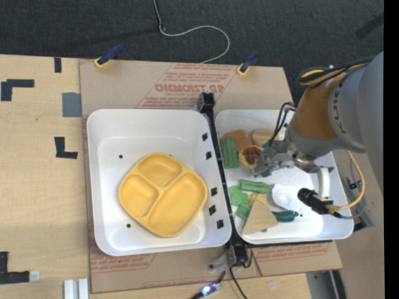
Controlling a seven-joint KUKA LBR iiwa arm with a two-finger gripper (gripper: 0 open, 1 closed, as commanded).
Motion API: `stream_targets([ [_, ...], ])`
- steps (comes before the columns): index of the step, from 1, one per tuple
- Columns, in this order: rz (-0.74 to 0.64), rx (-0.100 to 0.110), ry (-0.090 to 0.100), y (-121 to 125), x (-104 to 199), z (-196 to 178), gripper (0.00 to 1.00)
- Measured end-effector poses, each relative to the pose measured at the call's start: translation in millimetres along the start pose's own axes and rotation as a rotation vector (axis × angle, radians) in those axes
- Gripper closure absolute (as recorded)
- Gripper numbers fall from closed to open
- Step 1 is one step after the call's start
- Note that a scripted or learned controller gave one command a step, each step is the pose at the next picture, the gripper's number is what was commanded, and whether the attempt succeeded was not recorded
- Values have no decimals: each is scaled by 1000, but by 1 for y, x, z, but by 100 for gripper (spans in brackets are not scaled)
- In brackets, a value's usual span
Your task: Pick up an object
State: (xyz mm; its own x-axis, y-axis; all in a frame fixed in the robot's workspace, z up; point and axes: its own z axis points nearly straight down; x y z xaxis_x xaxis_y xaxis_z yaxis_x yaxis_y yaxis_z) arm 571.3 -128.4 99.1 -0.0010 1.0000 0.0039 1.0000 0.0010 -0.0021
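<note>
Pincer (267,164) low in right bin (336,232), amid toy food; jaw state cannot be told, wrist hides it; red-and-tan piece (250,156) just beside it, possibly touching; green pieces (254,186) and tan wedge (260,217) nearby below; yellow divided plate (163,194) in left bin (100,167); both bins on desk (37,185).

A yellow divided plate (163,194) is sitting in the left bin (100,136), sort of toward 5 o'clock of its floor. Both bins are resting on a cardboard sheet (181,86) with red print, two clamps (108,56) pinning its far edge at 11 and 1 o'clock. A thin white cable (193,33) is looping across the dark carpet (62,11) up at 12
</note>
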Motion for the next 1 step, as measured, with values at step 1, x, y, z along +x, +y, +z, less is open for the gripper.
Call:
stream_targets([
  [1, -1, -2, -4, 3, 5, -60, 100],
])
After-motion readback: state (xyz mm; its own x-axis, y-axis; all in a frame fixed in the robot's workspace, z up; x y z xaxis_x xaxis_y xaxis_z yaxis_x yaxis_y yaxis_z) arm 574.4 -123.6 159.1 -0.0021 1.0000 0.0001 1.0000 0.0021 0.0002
